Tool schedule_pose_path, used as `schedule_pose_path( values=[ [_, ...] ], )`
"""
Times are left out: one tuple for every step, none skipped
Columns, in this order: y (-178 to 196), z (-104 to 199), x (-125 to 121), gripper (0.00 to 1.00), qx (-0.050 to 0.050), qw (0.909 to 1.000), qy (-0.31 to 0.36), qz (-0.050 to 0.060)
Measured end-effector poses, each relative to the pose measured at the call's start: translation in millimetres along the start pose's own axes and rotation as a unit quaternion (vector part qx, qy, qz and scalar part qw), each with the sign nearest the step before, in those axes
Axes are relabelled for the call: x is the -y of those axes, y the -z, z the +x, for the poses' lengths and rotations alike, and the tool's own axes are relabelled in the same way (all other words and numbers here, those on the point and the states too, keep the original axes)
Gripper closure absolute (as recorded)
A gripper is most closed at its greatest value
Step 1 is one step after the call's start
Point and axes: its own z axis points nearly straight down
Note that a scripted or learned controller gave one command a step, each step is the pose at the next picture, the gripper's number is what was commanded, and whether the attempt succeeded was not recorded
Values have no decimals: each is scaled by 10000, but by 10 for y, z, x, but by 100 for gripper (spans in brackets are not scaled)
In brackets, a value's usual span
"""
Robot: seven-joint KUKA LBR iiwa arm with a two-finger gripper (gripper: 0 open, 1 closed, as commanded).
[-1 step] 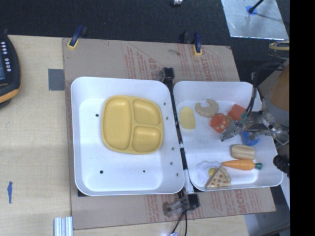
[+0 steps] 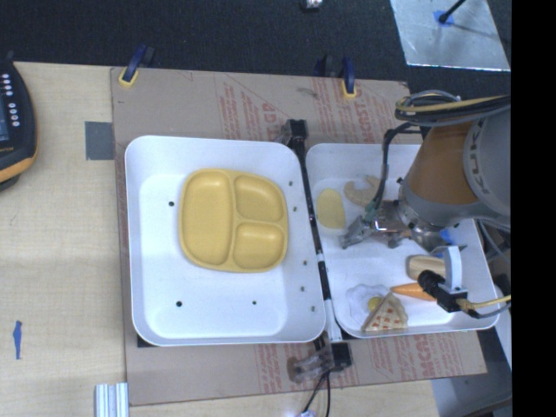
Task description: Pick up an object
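**Over the right bin, nothing lifted yet**

My end effector (image 2: 363, 231) hangs low in the right bin (image 2: 343, 320), reaching in from the right side with my grey arm and its orange band (image 2: 439, 168) above it. The metal fingers point toward the left wall of the bin, and I cannot tell whether they are spread or closed; they blur together from this height. I see nothing between them, so I count nothing as held.

The things I could pick all lie in this bin. A pale yellow oval piece (image 2: 330, 208) sits just beside my fingertips, close to the divider. A beige piece (image 2: 360, 190) lies near the far wall. Toward the near edge are a triangular sandwich slice (image 2: 386, 317), a carrot (image 2: 408, 291) and a clear crumpled item (image 2: 363, 297) next to the sandwich. A tan roll-like piece (image 2: 423, 265) peeks out beside my wrist.

The left bin (image 2: 156, 320) carries a yellow divided plate (image 2: 234, 220), well apart from me.

By my judgement the task is at its start: I am positioned among the objects, but the grasp and the lift remain to be done. The yellow oval looks the nearest candidate.
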Motion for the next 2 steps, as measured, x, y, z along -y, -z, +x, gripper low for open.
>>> schedule_pose_path(
  values=[
    [538,-287,-939,0,31,10000,-14,-88],
    [42,-393,-569,0,13,10000,-33,-6]
  ],
)
